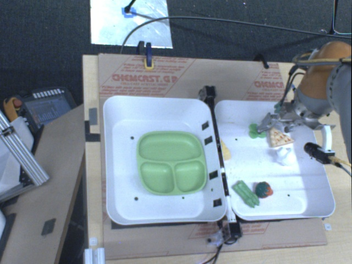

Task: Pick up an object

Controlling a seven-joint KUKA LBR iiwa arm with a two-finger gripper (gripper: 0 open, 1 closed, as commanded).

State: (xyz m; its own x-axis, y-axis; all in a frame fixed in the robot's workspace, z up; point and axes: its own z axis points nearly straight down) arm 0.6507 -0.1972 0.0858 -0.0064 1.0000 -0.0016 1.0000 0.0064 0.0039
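Cables: at the near edge you see a tangle of black wiring [223, 236] where the two bins meet; its ends are hard to make out.
Right bin [313, 205]: white, shallow, smooth plastic with rounded corners, holding all the small objects.
Green pod [245, 193]: long, ridged and leaf-green, lying aslant near the front wall.
Round toy [264, 189]: red with a dark green cap, just beside the pod; what it depicts you cannot tell.
Left bin [118, 120]: the same white plastic, carrying a pale green divided plate [170, 163], one wide compartment behind two smaller ones.
Yellow piece [224, 150]: half hidden at the black hinge strip between the bins.
Waffle wedge [280, 138]: tan with a grid pattern, over a small white object [282, 155] whose shape is blurred.
Gripper [276, 123]: its metal fingers merge with the wedge and a green lump [256, 130]; you cannot tell how wide they stand or whether they hold anything.
Arm [324, 76]: grey with an orange band, cut off at the right.
Tabletop [181, 73]: printed brown cardboard behind both bins.
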